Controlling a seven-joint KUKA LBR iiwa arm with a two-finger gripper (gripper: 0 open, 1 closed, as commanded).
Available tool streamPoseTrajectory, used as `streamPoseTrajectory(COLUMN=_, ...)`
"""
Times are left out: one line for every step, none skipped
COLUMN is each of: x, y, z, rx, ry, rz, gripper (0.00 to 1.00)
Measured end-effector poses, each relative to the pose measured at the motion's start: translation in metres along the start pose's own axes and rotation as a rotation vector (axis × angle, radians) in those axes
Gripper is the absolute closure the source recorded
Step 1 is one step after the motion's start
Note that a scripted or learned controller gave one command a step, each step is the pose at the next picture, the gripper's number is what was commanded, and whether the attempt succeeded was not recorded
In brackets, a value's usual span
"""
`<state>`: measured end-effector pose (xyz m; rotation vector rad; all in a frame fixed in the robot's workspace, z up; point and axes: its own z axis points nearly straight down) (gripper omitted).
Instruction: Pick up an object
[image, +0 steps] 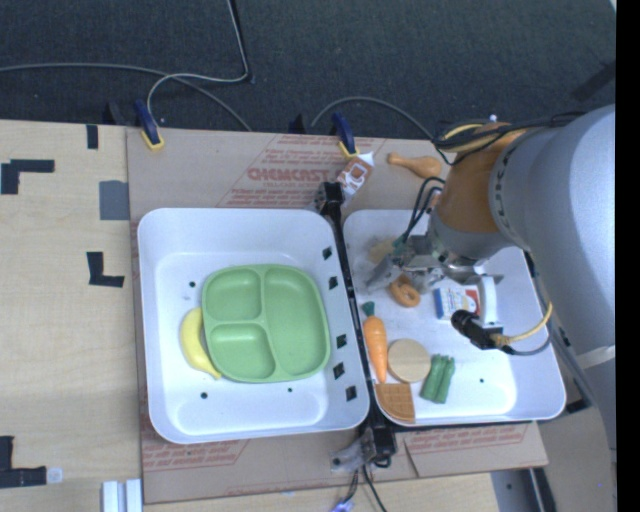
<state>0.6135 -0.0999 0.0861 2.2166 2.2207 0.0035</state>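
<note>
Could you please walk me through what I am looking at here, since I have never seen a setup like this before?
This is one camera fixed above a bench, looking down at a slant. The large grey shape with the orange band is a robot arm reaching in from the right; its gripper hangs low over the right bin. Its job is to pick up an object. I cannot tell whether it holds anything. That bin holds toy items: a carrot, a round tan disc, a green piece, a small brown ring and a white packet. The left bin holds a green divided plate with a banana tucked beside it.
</note>
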Motion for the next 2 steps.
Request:
streamPoseTrajectory(x=0.0, y=0.0, z=-0.01, rx=0.0, ry=0.0, rz=0.0, gripper=1.0)
streamPoseTrajectory(x=0.033, y=-0.051, z=-0.099, rx=0.005, ry=0.002, rz=-0.001, gripper=1.0)
